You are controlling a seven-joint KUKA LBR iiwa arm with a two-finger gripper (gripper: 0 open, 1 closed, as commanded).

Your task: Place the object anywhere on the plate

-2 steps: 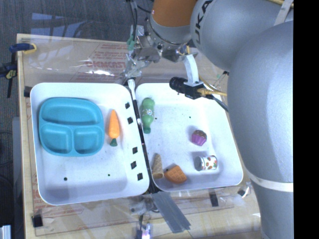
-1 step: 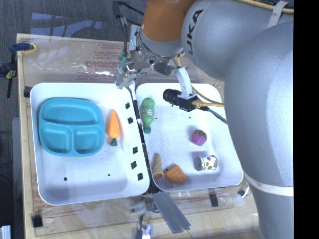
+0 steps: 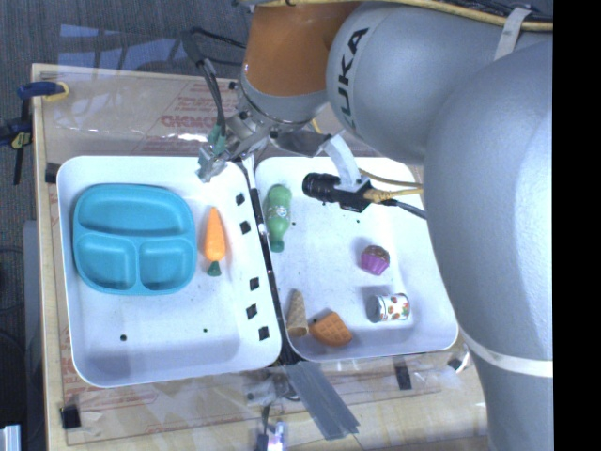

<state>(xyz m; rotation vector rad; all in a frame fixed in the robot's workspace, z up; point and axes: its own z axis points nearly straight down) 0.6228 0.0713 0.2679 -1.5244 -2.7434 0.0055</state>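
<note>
The blue three-compartment plate (image 3: 131, 238) lies in the left part of the left bin (image 3: 141, 355). An orange carrot (image 3: 215, 238) with a green stub lies on the bin floor just right of the plate, touching none of its compartments. My gripper (image 3: 210, 161) hangs over the far right corner of the left bin, beyond the carrot and apart from it. The arm's orange band and grey body cover the upper right of the view.
The right bin (image 3: 413, 341) holds a green bottle (image 3: 277, 211) by the divider, a purple cupcake (image 3: 375, 259), a small can (image 3: 389, 308), a cone (image 3: 296, 312) and an orange piece (image 3: 331, 329). A black cable plug (image 3: 331, 189) hangs over that bin.
</note>
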